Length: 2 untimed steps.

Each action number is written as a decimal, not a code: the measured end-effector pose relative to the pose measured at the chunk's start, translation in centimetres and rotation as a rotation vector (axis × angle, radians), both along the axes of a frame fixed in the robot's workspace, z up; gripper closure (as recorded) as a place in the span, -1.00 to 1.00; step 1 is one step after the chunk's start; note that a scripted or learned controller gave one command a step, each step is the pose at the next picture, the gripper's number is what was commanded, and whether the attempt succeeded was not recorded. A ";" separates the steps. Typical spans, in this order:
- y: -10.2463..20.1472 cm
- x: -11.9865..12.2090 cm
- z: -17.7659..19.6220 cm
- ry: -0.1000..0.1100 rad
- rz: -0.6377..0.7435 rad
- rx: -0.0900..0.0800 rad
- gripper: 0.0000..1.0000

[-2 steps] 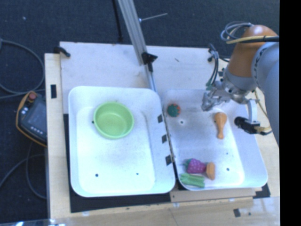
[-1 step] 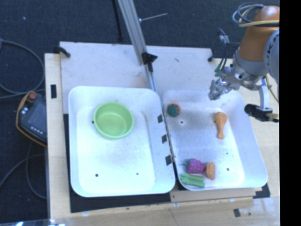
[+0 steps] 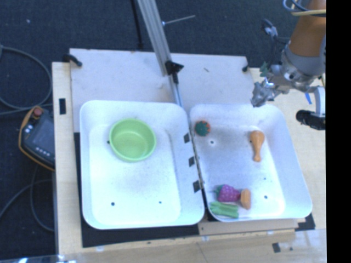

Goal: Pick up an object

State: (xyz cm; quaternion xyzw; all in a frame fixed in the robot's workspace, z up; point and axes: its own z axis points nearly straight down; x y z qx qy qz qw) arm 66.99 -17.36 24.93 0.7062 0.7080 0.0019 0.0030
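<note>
overhead, the gripper (image 3: 260, 99) hung above the right bin's (image 3: 293, 163) far right corner; whether it was spread or pinched could not be told. in that bin lay a drumstick (image 3: 256, 144), a small ball (image 3: 202, 127), and pink (image 3: 228, 193), orange (image 3: 245, 199) and green (image 3: 224, 209) toys clustered near. a green bowl (image 3: 132, 139) sat in the left bin (image 3: 131, 201).

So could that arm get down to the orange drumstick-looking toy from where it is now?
Probably yes. The gripper hangs over the far edge of the right bin, and the drumstick toy lies alone on open floor just in front of it, well apart from the small ball and other toys.
</note>
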 end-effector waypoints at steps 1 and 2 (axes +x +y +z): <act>4.9 -1.7 1.0 0.005 0.004 0.003 1.00; 10.3 -3.2 0.2 0.007 0.004 0.002 1.00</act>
